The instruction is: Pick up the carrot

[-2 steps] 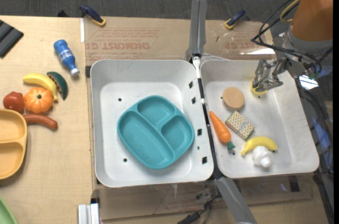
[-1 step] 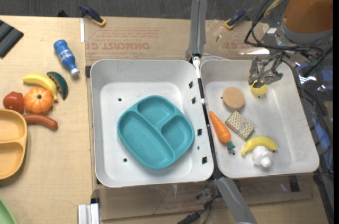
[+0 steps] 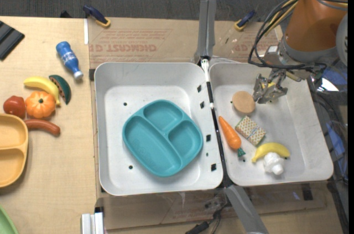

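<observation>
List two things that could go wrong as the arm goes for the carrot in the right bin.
1. The carrot lies close against the bin's left wall, so the tool may strike that wall.
2. The patterned block sits right beside the carrot; the tool could nudge or catch it instead.

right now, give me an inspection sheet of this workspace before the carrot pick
surface: wooden bench, two white bins; left bin holds a teal divided plate
job's things: carrot lying in right bin, by its left wall
clutter: beige disc, checked block, banana, white lump
grippers: gripper over right bin, nothing seen between its jaws
cables: black loops around the wrist
surroundings: toy food, blue bottle left of the bins
</observation>
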{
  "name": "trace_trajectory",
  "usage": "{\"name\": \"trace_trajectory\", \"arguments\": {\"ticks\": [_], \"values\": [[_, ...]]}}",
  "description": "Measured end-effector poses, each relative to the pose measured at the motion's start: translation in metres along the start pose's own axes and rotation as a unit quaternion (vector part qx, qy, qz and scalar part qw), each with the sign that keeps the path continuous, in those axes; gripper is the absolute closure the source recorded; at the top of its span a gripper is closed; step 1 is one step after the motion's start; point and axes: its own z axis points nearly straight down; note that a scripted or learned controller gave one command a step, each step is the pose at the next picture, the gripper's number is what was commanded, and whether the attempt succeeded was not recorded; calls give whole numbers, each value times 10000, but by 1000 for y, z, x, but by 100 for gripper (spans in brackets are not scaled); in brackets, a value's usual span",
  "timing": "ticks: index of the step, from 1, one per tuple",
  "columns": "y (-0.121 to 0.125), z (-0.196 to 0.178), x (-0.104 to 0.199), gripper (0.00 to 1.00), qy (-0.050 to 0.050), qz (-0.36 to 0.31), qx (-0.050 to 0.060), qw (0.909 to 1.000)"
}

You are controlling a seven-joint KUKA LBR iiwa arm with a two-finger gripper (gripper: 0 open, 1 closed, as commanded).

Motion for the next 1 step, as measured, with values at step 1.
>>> {"name": "trace_trajectory", "arguments": {"ticks": [1], "values": [[-17,-100,72,100,-11,-1481,16,9890]]}}
